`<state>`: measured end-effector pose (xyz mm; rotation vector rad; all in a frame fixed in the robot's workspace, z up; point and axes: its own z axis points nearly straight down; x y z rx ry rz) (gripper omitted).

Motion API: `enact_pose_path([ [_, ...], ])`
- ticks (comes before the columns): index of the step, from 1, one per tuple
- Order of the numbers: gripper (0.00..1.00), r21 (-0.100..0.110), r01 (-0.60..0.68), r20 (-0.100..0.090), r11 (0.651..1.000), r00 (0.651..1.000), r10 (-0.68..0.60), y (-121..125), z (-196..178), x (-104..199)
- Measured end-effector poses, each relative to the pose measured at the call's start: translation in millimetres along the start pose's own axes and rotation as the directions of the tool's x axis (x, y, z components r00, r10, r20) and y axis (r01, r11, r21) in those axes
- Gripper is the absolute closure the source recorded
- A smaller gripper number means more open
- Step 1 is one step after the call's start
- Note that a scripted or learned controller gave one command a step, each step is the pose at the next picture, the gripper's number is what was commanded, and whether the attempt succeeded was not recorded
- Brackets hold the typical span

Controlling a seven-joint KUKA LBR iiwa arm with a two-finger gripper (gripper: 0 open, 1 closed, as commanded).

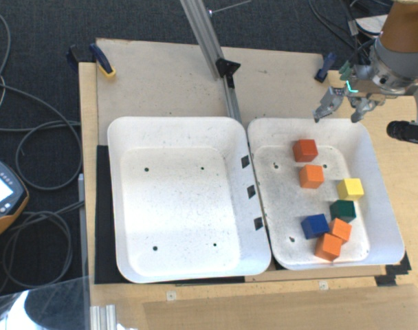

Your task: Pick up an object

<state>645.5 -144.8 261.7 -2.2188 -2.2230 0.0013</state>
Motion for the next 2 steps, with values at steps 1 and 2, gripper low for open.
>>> enact_pose_path([
  [1, 0.0, 0.004, -0.002, 0.0, 1.0, 1.0, 0.002, -4, 43, -2],
  [2, 0.0, 0.006, -0.002, -0.001, 1.0, 1.0, 0.002, -15, 99, -1],
])
